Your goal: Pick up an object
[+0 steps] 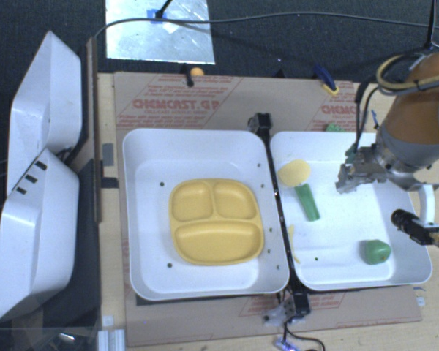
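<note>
Yellow plastic marks the biggest item on the surface (205,93): a divided plate (216,221) with three compartments, lying flat in the left white bin (143,218). The right bin (336,269) sits just beside it, their inner rims touching along a dark seam that runs from a black clamp at the far side to another at the near side.

Three loose things lie in the right bin. A pale yellow round piece (294,172) rests near the bin's far left corner. Just below it, nearly touching, a green cylinder (306,202) lies on its side, angled slightly toward the near right. A green rounded object (376,251), apple-like in shape, sits well apart from these, near the bin's near right corner.

The grey arm with its orange band (417,115) reaches in from the right, and the pincer (353,175) hangs over the far right part of the right bin, between the yellow piece and the bin's right wall. Nothing shows between its tips, and none of the three things touches it; whether it is released or clenched I cannot tell, as the tips are too small and blurred.

A brown printed board covers the surface beneath both bins.
</note>
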`<state>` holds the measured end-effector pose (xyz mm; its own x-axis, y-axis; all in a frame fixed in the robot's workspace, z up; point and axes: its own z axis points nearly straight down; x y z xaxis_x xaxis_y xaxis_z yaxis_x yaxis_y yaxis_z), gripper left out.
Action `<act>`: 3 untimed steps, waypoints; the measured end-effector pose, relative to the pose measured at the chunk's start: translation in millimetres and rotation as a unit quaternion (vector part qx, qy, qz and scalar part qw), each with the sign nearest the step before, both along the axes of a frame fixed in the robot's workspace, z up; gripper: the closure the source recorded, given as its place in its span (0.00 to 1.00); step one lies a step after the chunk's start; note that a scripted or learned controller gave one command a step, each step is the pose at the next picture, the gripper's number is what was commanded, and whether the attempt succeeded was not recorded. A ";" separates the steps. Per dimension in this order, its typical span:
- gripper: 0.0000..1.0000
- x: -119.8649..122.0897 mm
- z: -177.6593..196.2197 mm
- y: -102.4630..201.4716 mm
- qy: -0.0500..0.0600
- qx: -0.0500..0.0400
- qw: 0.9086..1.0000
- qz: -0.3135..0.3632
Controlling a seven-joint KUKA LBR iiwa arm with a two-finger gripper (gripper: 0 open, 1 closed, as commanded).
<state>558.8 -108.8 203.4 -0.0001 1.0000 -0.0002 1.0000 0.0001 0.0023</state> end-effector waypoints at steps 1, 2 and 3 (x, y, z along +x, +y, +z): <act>1.00 -10.6 -69.3 15.3 0.004 0.001 1.000 0.000; 1.00 -8.0 -17.5 39.0 -0.001 0.000 0.999 0.034; 1.00 -25.4 -19.4 78.8 0.001 0.000 1.000 0.001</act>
<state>533.5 -30.0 184.0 -0.0028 1.0000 -0.0001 1.0000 0.0028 0.0004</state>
